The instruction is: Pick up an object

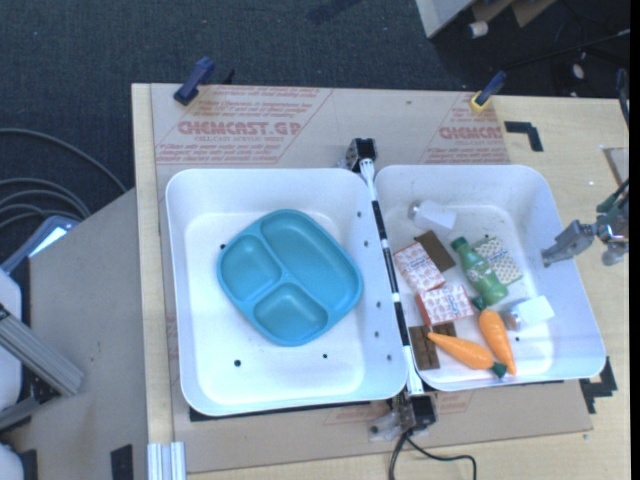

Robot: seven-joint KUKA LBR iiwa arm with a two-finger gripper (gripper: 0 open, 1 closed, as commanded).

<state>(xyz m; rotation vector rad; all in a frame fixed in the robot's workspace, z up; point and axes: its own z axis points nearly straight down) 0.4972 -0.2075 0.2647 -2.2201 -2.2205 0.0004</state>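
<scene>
Seen from above at a slant, two shallow white bins sit side by side on a bench covered with printed brown sheeting; the left bin (190,298) holds a blue divided plate (289,276) with three compartments, lying flat near the bin's middle and turned at an angle to the walls; the right bin (575,318) holds a cluster of small objects toward its left and lower part; a green bottle (479,272) lies on its side near the centre, touching a patterned packet (499,259) at its right; two orange carrots lie in the lower part, one carrot (460,350) roughly level along the bottom and the other carrot (497,338) tilted steeply, their lower ends close together; red-and-white printed packets (420,266) lie just left of the bottle, with a brown bar (435,251) above them; a clear pale object (432,214) rests near the bin's upper left, and a white block (536,310) sits at the right of the carrots; the gripper (570,243) shows at the view's right, over the right bin's right wall and apart from every object; whether its jaws are released or clenched cannot be told; nothing is seen between them
</scene>
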